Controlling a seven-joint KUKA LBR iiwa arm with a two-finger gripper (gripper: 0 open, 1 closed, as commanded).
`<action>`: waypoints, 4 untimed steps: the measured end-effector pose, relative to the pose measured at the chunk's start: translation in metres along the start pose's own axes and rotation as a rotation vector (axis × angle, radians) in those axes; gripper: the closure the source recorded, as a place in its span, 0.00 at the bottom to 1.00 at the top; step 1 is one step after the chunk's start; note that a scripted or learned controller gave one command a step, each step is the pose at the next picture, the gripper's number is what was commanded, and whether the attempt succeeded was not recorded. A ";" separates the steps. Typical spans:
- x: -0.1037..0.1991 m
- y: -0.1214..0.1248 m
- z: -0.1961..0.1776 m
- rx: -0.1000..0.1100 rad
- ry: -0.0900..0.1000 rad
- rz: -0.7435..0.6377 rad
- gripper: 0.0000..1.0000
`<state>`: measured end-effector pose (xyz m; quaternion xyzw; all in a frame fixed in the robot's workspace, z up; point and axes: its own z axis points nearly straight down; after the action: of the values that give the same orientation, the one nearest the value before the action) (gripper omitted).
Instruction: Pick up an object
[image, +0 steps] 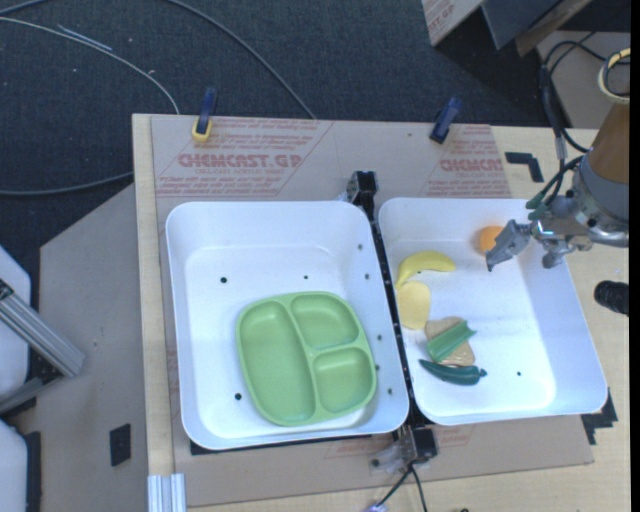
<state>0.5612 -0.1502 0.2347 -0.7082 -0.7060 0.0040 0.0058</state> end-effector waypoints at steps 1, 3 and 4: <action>0.000 0.002 -0.007 -0.013 -0.003 -0.003 0.00; -0.004 0.010 0.097 -0.007 -0.001 -0.003 0.00; -0.003 0.009 0.151 -0.006 0.000 -0.002 0.00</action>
<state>0.5682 -0.1528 0.0839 -0.7074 -0.7068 0.0018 0.0036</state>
